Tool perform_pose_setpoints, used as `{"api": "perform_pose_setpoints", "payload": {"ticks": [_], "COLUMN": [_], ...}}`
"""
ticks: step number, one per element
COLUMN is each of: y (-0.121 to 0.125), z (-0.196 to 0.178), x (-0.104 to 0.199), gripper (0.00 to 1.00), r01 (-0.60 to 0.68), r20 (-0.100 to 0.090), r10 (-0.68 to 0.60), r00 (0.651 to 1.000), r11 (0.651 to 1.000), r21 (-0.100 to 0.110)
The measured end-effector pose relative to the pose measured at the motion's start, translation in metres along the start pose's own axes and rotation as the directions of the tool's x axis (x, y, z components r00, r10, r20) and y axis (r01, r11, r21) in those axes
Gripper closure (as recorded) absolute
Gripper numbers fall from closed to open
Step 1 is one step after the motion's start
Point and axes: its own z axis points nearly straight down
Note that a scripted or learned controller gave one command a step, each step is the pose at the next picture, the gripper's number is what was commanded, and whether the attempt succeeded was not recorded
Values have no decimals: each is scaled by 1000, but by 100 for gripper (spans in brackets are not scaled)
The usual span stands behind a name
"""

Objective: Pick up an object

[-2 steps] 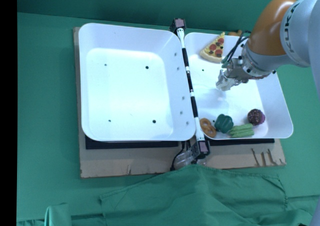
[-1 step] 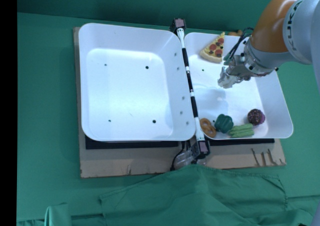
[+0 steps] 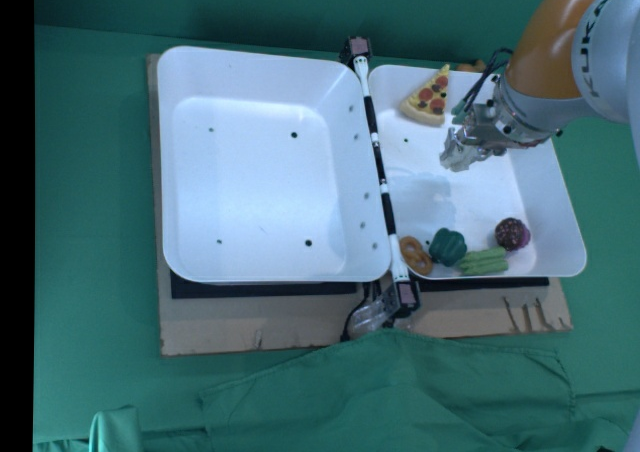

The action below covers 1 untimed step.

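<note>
The arm's metal pincer hangs over the bare middle of the right-hand shallow white plastic bin; whether it is open or closed I cannot tell, and nothing shows between its tips. A triangular toy pizza slice lies just beyond it near the far wall, while a dark green toy pepper, brown pretzel, light green pod and purple ball cluster along the near wall. The pizza slice looks the nearest target: centre over it, then descend straight, keeping off the bin wall.

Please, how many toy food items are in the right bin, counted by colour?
Green: 2, pepper and ridged piece
Orange-brown: 1, pretzel
Dark red-purple: 1, berry-like ball
Yellow with red: 1, pizza slice
Total: 5
</note>
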Motion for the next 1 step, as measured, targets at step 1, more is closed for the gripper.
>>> {"api": "perform_pose_setpoints", "payload": {"ticks": [1], "y": [-11], "z": [-20], "x": [-3], "gripper": [100], "r01": [11], "r20": [-9], "r10": [-11], "r00": [1000], "r11": [999], "r21": [32]}}
